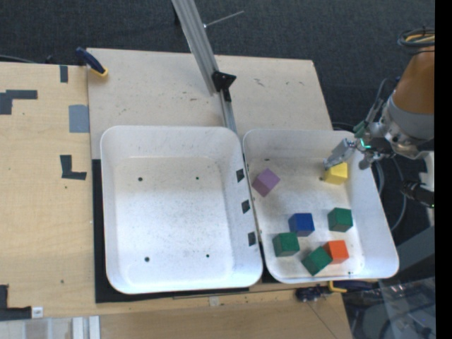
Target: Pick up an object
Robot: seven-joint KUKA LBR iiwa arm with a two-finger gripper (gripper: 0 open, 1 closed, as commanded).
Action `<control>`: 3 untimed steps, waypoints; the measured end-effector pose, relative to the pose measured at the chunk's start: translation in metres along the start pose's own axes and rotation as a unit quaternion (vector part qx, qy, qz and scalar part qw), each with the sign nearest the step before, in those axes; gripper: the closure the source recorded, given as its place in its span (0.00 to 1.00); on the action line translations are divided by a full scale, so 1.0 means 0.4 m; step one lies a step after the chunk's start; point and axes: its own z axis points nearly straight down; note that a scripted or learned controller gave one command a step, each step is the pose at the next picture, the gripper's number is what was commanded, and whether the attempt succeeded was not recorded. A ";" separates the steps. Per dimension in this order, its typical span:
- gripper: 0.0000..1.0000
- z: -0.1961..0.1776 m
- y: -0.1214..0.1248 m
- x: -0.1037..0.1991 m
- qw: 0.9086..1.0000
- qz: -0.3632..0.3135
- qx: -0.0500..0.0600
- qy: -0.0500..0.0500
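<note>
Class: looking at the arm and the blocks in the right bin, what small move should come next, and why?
Probably lower the pincer slightly onto the yellow block: it sits directly beside that block, the nearest piece, and no block is visibly between its tips.

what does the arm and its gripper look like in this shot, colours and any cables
The arm is grey with a rounded orange band above the wrist. Below it sits a metallic grey wrist section with a small teal-green spot and thin dark cables looping beside it. The gripper is a slim grey metal piece, pale against the white bin. A looped yellowish cable shows near the top of the arm.
</note>
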 end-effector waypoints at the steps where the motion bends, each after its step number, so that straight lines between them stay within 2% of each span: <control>1: 0.00 -0.007 0.003 0.000 1.000 -0.001 -0.002 -0.001; 3: 0.00 0.242 -0.002 0.036 1.000 -0.001 0.001 0.000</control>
